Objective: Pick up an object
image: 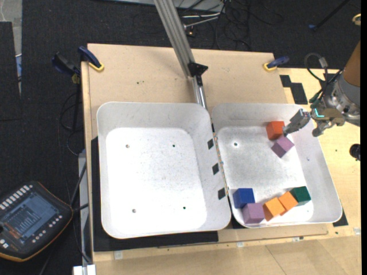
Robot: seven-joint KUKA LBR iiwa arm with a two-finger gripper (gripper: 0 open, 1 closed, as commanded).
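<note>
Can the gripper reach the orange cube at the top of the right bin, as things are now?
Probably yes. The gripper hangs just right of the orange cube, with nothing between them. A purple cube sits close below it and might crowd one finger.

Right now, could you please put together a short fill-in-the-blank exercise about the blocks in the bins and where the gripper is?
1. All the blocks lie in the ____ bin of the camera view.
2. The blue block touches a ____ block just below it in the view.
3. The green block sits beside an ____ block near the bin's lower edge.
4. The gripper is at the bin's right rim, its fingers ____, nothing between them.

Missing words: right; purple; orange; open
</note>
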